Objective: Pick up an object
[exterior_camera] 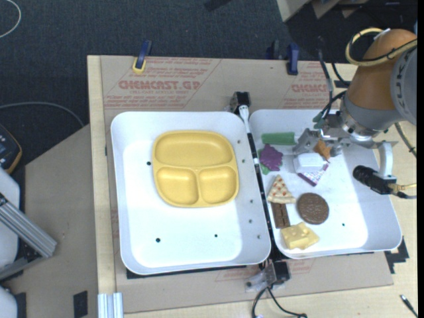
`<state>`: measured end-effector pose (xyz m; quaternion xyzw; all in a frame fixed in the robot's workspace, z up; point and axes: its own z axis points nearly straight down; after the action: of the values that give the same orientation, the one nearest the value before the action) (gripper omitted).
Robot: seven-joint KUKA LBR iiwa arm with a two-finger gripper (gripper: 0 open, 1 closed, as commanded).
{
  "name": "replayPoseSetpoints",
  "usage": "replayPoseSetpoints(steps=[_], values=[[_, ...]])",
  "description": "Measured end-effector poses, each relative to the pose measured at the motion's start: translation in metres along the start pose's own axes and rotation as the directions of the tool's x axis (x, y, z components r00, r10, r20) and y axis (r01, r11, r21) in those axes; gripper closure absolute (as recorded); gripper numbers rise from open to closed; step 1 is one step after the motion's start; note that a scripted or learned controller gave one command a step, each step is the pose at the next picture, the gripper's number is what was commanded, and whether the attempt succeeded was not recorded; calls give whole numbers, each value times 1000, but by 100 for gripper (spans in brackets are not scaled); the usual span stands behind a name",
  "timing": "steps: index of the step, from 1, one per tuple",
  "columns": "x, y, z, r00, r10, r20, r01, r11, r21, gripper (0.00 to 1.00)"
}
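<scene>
On a cardboard-topped bench (199, 85) above dark carpet (99, 18), the gripper (317, 144) hangs over the right bin (371, 227), its grip impossible to judge, beside a white-and-purple packet (310, 167) among toy foods, while a yellow divided tray (195, 167) fills the left bin (185, 250).

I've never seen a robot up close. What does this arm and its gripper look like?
The arm is rounded and grey with a wide orange band above the wrist. A pale cable loops beside it. The gripper is a small metal-grey assembly at its end.
</scene>
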<state>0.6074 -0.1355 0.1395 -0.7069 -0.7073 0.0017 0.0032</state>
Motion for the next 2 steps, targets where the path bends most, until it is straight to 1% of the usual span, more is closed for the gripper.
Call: replayPoseSetpoints(steps=[1,2], values=[[0,1,51,1000,0,3,0,1000,-8,0],[0,5,34,1000,0,5,0,1000,-21,100]])
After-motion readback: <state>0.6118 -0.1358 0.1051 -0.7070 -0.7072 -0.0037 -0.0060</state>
